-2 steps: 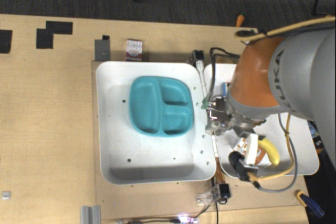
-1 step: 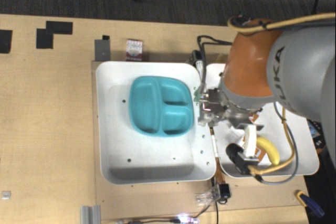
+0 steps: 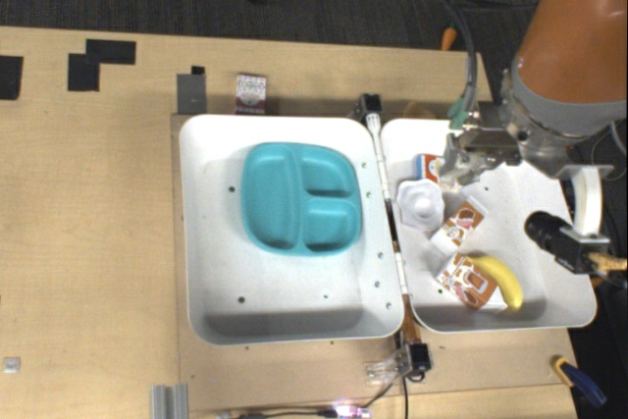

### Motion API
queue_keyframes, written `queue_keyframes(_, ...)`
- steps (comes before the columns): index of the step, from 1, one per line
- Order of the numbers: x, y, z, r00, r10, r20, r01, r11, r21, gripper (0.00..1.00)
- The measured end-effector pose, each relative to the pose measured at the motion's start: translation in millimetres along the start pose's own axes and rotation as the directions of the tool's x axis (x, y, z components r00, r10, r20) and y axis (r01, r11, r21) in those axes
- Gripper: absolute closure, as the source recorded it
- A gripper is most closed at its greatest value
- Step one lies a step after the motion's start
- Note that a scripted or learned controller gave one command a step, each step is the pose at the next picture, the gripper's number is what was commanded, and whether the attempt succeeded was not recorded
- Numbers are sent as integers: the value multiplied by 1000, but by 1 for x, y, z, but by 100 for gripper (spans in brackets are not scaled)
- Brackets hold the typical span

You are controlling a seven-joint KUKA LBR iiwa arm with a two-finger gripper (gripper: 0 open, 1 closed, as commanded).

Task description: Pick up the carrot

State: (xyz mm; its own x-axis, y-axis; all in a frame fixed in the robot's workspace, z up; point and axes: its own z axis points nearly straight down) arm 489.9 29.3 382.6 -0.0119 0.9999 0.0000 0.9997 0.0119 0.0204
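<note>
My gripper (image 3: 457,168) hangs low over the back left part of the right bin (image 3: 549,314), just above a red and blue carton (image 3: 426,166) and a white bottle (image 3: 422,203). The grey wrist and orange arm cover the bin's back right part and hide what lies beneath them. Nothing can be made out in the gripper's grasp.
In the right bin lie a banana (image 3: 497,282) and two brown-patterned cartons (image 3: 461,223) (image 3: 467,282). A teal divided plate (image 3: 302,198) sits in the left bin (image 3: 201,221). A small orange sliver (image 3: 448,38) shows beyond the bench's back edge; what it is I cannot tell.
</note>
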Motion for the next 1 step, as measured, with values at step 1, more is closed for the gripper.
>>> queue_keyframes(1, 3, -1, 5, 1000, -3, 0, 3, 1000, 11, 0)
